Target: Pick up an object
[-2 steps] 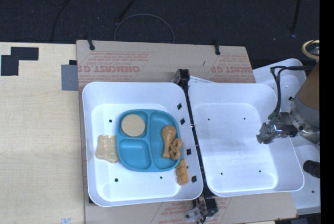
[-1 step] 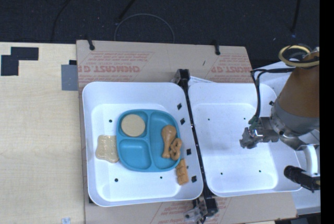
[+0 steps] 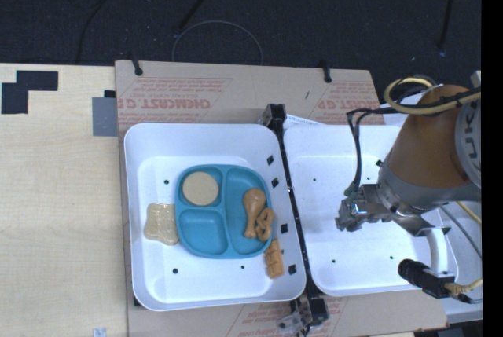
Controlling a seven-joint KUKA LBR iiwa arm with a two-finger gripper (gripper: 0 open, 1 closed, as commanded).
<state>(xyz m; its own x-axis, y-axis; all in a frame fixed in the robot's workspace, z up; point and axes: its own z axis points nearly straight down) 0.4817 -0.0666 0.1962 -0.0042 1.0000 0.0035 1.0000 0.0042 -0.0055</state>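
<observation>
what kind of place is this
Likely a robotics lab's grasping test bench: a KUKA arm over two white bins, toy food on a blue tray, loose cables behind.

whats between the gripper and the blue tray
In the camera view, bare white floor of the right bin, then the black divider where the bins meet, lie between the gripper and the blue tray.
</observation>
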